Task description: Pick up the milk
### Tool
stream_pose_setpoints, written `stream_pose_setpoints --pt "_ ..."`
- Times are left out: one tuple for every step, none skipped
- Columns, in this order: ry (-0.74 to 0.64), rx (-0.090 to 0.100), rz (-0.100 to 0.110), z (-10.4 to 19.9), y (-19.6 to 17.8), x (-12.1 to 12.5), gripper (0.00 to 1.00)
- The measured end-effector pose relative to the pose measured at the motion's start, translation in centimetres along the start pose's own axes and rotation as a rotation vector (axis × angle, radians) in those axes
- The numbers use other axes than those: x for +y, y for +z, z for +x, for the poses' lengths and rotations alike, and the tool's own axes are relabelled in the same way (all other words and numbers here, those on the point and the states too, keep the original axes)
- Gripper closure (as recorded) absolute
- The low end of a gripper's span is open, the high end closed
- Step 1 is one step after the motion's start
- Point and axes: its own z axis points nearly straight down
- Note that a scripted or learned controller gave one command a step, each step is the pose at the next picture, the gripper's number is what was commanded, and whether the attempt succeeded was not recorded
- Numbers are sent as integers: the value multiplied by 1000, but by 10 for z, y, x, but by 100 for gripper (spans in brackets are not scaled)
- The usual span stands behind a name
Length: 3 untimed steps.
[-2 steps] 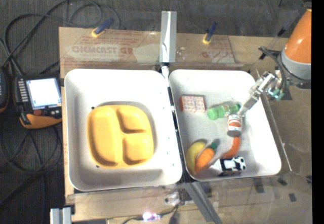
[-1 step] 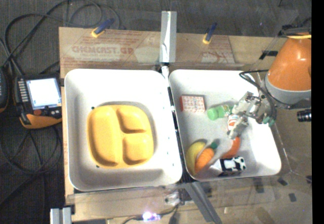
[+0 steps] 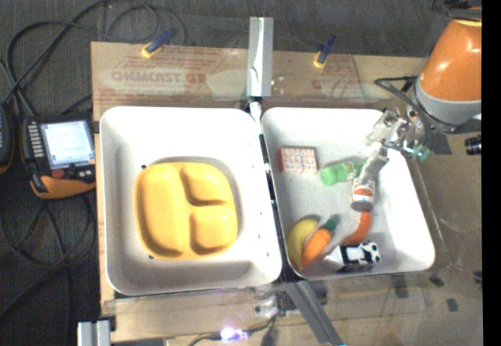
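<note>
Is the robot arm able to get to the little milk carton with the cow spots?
Probably yes. The milk carton lies uncovered at the near edge of the right bin, open from above. A carrot and a sausage crowd it, so space is tight.

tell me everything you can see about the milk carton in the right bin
The milk is a small carton with a black and white cow-like pattern, apparently lying on its side at the near edge of the right bin. It looks like printed card or plastic; finer detail is too small to tell. The carrot lies just to its left, and an orange sausage-shaped piece touches or overlaps its top. The end effector is well away, near the bin's far right.
</note>
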Motion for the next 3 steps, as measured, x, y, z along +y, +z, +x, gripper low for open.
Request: stream_pose_setpoints --pt "-305 0 2 -17 104 61 0" --pt "-473 -2 1 -42 -37 27 0" --pt "-600 2 1 -27 49 62 0"
